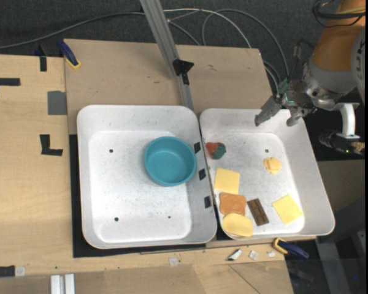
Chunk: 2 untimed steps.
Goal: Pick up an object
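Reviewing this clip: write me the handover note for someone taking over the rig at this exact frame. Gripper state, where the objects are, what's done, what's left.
Gripper: open, holding nothing, above the far rim of the right bin.
Right bin contents: red and green piece near the divider, small yellow piece, yellow square, orange block, brown bar, second yellow square, pale yellow lump at the near edge.
Left bin: a blue bowl.
Done: nothing picked yet.
Left: descend onto one object, close, lift. The small yellow piece looks nearest to the gripper.
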Each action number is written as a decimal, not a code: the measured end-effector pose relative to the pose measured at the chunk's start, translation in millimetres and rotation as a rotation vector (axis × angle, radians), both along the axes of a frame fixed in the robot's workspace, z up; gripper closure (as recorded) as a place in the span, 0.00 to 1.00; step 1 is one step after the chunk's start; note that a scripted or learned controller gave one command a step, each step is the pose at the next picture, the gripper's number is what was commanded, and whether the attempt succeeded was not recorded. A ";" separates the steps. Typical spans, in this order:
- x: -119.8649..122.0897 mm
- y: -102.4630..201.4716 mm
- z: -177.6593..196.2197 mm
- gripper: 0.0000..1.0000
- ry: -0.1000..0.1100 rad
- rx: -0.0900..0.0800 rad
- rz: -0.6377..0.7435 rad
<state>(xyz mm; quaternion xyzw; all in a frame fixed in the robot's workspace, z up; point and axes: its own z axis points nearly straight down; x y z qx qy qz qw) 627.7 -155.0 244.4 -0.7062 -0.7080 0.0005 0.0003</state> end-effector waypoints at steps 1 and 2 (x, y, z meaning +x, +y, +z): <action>0.0 0.0 0.0 0.00 0.000 0.000 0.000; -0.1 -9.7 -55.7 0.00 0.005 -0.001 -0.001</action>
